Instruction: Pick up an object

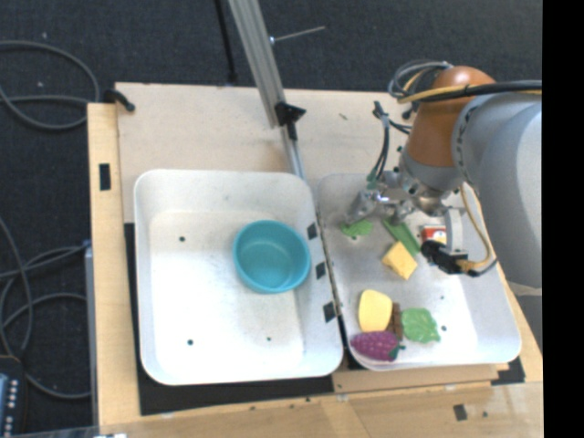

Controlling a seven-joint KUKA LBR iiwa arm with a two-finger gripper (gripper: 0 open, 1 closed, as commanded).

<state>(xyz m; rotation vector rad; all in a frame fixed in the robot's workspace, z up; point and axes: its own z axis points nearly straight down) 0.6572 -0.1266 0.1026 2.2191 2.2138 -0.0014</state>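
Over the tabletop [210, 135], we see the gripper [376, 206] low in the right bin [474, 327]; whether it grips anything we cannot tell, a green piece [358, 229] just below it.

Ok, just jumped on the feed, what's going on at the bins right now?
The arm has reached into the right bin, and its claw is down at the far left corner, right by a small green piece. Whether it has hold of anything cannot be told from here. A yellow wedge, a yellow block, a purple grape bunch and a green leafy item lie loose in that bin. The left bin holds a blue bowl.
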